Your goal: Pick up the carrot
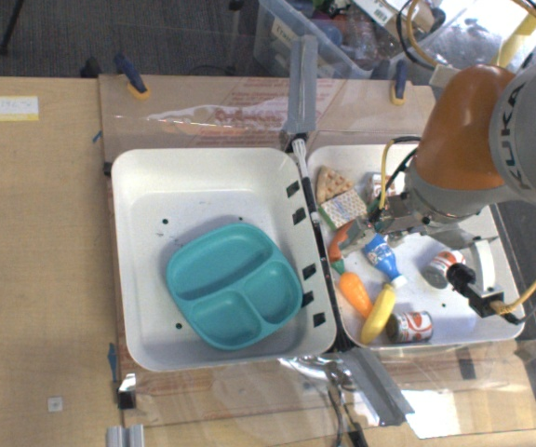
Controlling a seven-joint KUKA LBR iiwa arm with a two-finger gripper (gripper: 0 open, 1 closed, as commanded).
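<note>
Looking down, we see the gripper (380, 220) above the right bin (491, 329), its grip unreadable, the carrot (354, 292) lying beside a banana (378, 314).

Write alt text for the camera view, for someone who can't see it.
A grey and orange arm hangs over the right bin, which holds a carrot, banana and cans. The left bin holds a teal tray.
</note>
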